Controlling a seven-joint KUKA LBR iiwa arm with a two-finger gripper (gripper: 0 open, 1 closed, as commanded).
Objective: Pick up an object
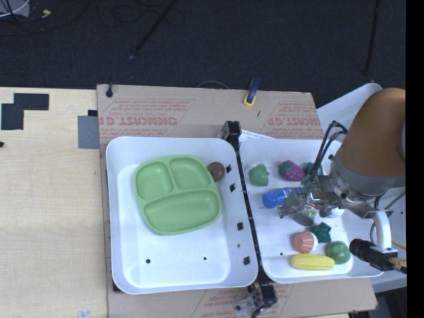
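Note:
My gripper [299, 209] hangs low over the middle of the right bin [271, 257], its grey fingers just below and to the right of a blue toy [277, 197]. Around it lie a green toy [258, 174], a purple grape-like toy [291, 171], a pink ribbed toy [305, 242], a dark teal piece [322, 231], a green round toy [337, 251] and a yellow corn cob [313, 262]. The fingers sit close to the bin floor, and nothing clearly shows between them.
The left bin [132, 257] holds a green divided plate [177, 194], with a small brown ball [216, 171] beside the plate's upper right corner. A black divider rail [242, 204] separates the two bins. The arm's orange band [377, 134] looms over the right bin's right side.

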